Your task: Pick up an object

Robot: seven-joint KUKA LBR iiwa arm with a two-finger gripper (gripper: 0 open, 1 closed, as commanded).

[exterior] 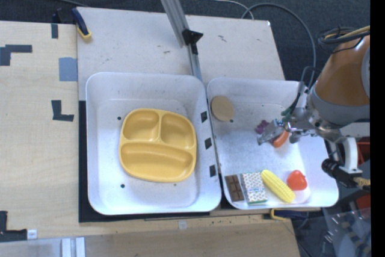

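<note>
My gripper point(278, 132) hangs over the middle of the right bin point(252, 93), at the end of the grey arm with its orange band point(343, 78). A small orange object point(280, 140) peeks out right under the gripper, partly covered by it. A purple piece point(262, 126) lies just to its left. A brown round disc point(222, 108) sits near the bin's left wall. Along the front edge lie a chocolate bar point(234, 188), a patterned packet point(255, 187), a yellow corn cob point(277, 186) and a red tomato point(296, 179).
The left bin point(99, 129) holds a yellow divided plate point(158, 144). A metal rail point(171, 0) slants down to the wall between the bins. Cables point(283, 15) run behind the right bin.
</note>
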